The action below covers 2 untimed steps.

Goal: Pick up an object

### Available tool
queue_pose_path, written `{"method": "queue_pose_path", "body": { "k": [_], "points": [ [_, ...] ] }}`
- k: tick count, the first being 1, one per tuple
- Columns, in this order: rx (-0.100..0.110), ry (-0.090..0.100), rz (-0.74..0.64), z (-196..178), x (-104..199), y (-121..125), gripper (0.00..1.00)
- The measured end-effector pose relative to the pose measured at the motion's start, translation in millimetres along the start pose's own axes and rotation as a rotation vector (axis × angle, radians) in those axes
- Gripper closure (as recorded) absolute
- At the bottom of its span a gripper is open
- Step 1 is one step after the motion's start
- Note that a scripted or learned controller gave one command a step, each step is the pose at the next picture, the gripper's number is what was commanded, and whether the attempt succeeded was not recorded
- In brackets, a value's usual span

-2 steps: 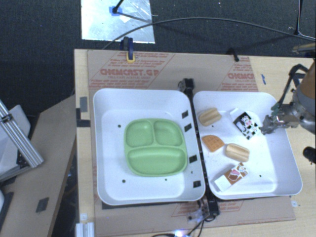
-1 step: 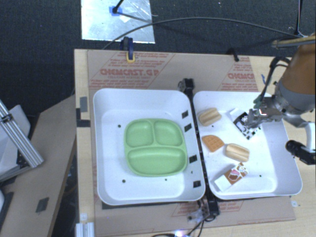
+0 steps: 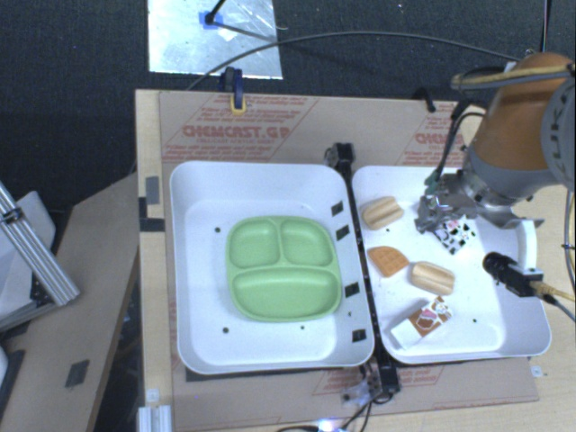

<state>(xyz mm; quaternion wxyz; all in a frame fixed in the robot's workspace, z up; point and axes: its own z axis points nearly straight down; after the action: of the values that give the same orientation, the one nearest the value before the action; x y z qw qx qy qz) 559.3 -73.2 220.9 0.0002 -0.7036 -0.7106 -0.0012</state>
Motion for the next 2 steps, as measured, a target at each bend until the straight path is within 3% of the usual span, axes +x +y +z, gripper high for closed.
{"method": "queue_pose_path", "body": {
  "k": [2],
  "points": [
    [0.000, 0.001, -0.001, 13.8, 116.4, 13.3, 1.00]
  ]
}}
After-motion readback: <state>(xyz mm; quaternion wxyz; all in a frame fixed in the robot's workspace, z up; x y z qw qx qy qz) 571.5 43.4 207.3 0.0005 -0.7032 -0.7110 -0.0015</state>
